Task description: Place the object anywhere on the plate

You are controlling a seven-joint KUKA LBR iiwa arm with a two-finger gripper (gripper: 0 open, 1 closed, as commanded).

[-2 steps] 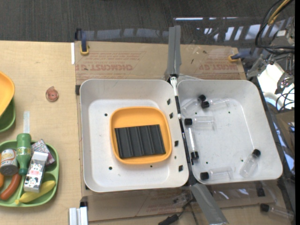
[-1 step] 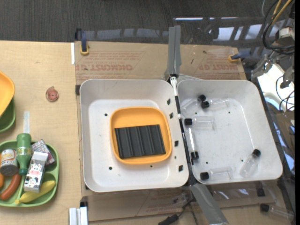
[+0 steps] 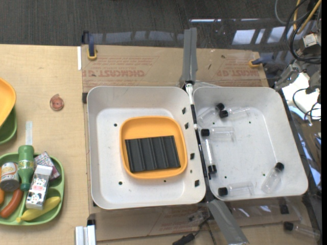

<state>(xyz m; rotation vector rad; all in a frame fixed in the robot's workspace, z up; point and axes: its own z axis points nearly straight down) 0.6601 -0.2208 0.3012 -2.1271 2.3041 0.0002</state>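
An orange square plate [image 3: 153,124] lies in the middle of the left white bin [image 3: 103,152]. On it rests a dark grey ribbed slab [image 3: 153,153], flat and covering most of the plate's inner area. In the right white bin [image 3: 255,137] lie several clear vials with black caps: one near the back [image 3: 232,112], one at the front right [image 3: 272,176], one along the front wall [image 3: 235,190].
On the wooden bench to the left stands a green tray of toy food [image 3: 30,190], with an orange bowl [image 3: 5,103] and a small pink disc [image 3: 56,103] behind it. Cables and equipment [image 3: 304,14] crowd the back right corner.
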